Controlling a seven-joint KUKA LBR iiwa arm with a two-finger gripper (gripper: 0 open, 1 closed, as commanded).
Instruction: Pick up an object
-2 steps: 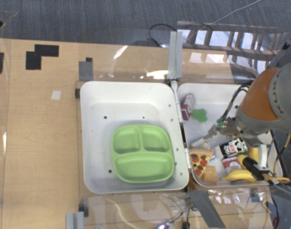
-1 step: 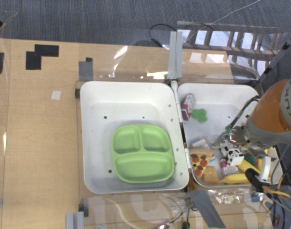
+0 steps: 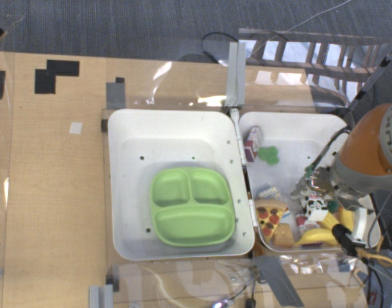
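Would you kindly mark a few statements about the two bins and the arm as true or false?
1. The green divided plate lies in the left bin. True.
2. The banana lies on the green plate. False: it is in the right bin.
3. The arm's gripper is over the right bin. True.
4. The pizza slice sits at the far edge of the right bin. False: it is near the front edge, beside the divider.

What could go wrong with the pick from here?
1. The toys lie crowded in the right bin's near corner, so the end effector may catch two or push them aside.
2. The banana and pizza sit near the walls, hard to reach cleanly.
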